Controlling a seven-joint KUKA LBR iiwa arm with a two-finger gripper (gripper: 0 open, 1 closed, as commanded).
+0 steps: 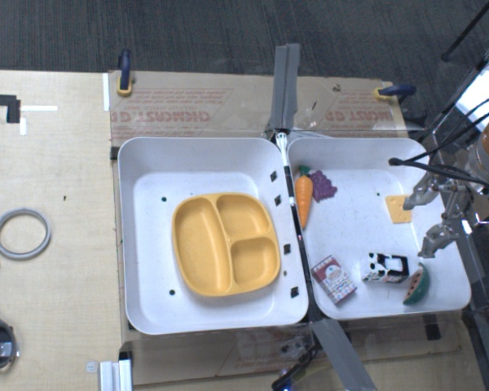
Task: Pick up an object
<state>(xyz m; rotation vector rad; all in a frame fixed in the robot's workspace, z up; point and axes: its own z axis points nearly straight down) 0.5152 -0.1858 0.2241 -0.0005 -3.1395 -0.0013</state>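
I log a pale wooden bench (57,300) on dark carpet; two white bins: left white bin (138,243) holds a yellow divided plastic plate (226,243). Two-finger gripper (434,217), jaws released and holding nothing, hangs at the right white bin's (359,300) right edge, just beside a yellow cheese slice (398,209); cardboard lettering unreadable

Overall light: you get bright, even light from overhead, colours clean.
Glare: left bin (138,243) and right bin (354,157) read near blown-out white; a bright patch burns out the upper right corner.
Shadows: soft and short, a faint one under the yellow divided plate (226,243).
Focus: you see mild softness throughout; gripper (438,218) and cables look smeared.
Dim zone: dark carpet at top holds little detail.
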